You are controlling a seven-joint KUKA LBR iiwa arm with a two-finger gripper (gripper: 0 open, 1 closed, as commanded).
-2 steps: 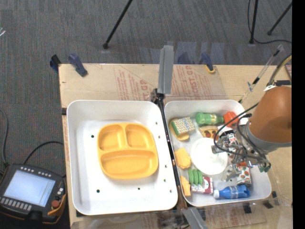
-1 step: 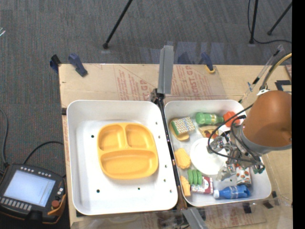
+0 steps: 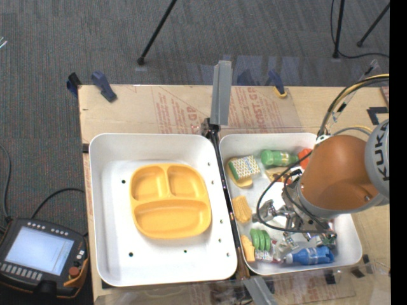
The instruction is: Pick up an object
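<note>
We see the gripper low in the right bin; its grip state we cannot tell. Candidate objects lie around it: a green toy at nine o'clock. Pickup appears incomplete.

A yellow tray with three compartments lies in the left bin. The arm hangs over the right bin, its gripper low among small toys: a checkered piece, a green piece, a yellow piece, a green coil and a blue item. A pendant rests beside the tabletop.
</note>
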